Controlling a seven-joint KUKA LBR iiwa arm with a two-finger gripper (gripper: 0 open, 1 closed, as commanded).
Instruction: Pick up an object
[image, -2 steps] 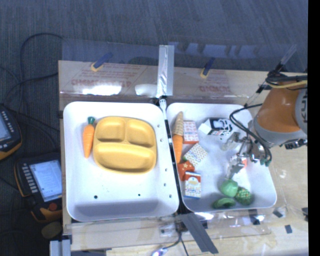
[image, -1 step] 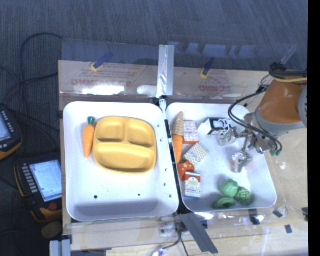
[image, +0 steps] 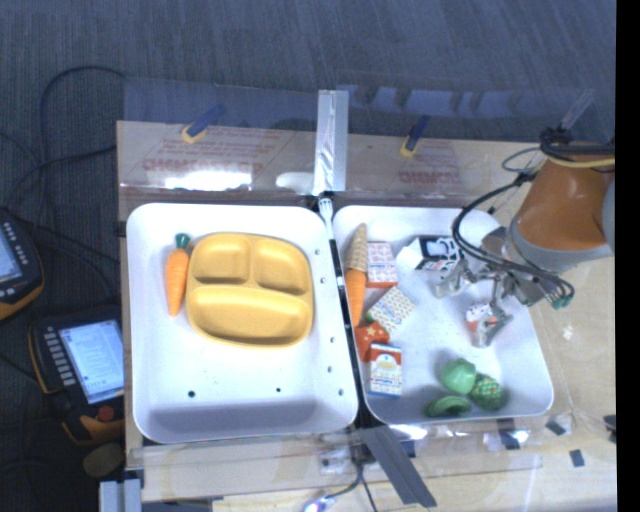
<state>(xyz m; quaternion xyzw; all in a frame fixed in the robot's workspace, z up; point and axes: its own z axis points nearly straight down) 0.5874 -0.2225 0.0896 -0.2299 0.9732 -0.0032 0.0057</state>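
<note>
Crowding gripper: cartons, perhaps greens.

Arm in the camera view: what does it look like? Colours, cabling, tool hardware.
The arm comes in from the right: a broad orange band over a grey section. Black cables loop off it on the left side above the right bin. The tool is small, silvery metal with dark fittings and a spot of red, too small for finer detail.

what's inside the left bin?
The left bin holds a yellow divided tray with a toy carrot lying beside it on its left. Whatever sits under the tray is covered.
</note>
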